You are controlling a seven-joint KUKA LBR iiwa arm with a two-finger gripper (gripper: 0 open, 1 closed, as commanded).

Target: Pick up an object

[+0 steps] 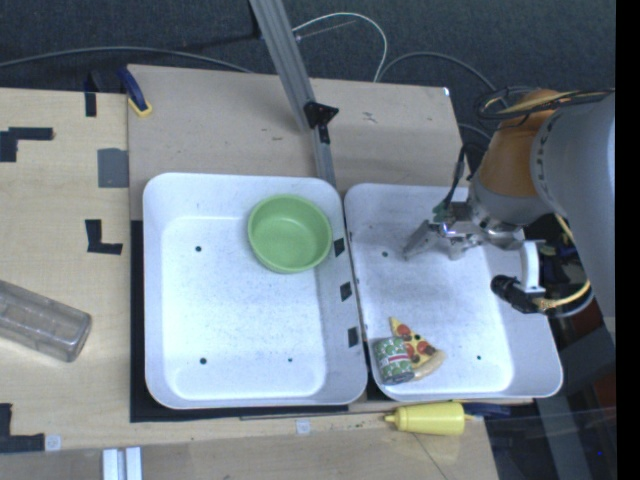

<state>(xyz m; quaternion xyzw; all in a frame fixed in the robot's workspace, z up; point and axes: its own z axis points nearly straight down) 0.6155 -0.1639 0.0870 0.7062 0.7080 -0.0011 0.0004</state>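
In the right bin point(520, 368), near its front left corner, lie a toy pizza slice point(419, 351) and a small green printed packet point(392, 362), touching each other. A green bowl point(290, 233) stands upright in the back of the left bin point(180, 368). My gripper point(433, 251) hangs over the back part of the right bin, well behind the pizza slice and to the right of the bowl. Its fingers stand open, one point(414, 245) reaching down to the left, and nothing is between them.
A yellow bottle point(432, 418) lies on the bench just in front of the right bin. A clear plastic tube point(40, 320) lies at the far left. A grey metal pole point(290, 58) slants down to the bins' back edge. Cables hang at the arm's right.
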